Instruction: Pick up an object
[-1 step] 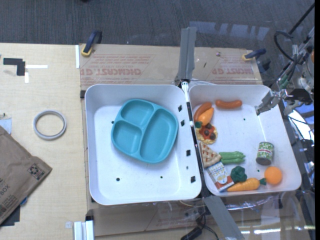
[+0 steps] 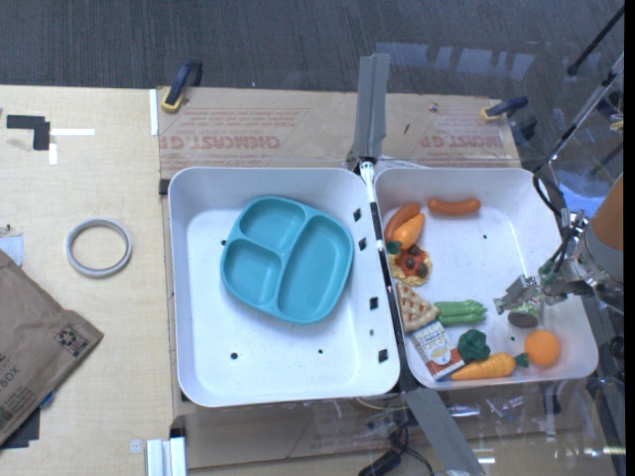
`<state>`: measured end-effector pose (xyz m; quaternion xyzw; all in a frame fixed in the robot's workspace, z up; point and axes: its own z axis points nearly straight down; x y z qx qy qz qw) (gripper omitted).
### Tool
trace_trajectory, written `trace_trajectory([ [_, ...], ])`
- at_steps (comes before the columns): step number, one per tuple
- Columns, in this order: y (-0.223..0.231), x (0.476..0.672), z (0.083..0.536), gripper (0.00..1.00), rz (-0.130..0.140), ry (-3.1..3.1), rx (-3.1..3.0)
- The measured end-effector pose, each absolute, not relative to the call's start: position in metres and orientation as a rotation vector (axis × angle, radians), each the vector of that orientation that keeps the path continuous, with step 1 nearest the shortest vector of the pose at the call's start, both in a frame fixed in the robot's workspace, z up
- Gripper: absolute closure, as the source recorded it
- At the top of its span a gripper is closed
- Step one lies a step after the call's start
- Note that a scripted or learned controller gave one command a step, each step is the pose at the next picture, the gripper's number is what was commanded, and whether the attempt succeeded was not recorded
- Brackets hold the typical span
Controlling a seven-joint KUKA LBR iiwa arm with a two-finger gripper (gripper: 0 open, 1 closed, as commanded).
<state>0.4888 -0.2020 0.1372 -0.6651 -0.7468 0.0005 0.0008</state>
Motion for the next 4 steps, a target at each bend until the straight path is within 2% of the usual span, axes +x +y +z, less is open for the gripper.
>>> trace_trajectory([
  [1,-0.214,0.504,0.091,0.0,-0.005,-2.292,-2.141],
  [2,-0.191,0.478,0.119,0.0,0.0,-2.327,-2.108],
  [3,-0.188,0.499,0.178,0.0,0.001,-2.201,-2.242],
  [4,-0.193,0.483,0.091,0.0,0.001,-2.22,-2.221],
])
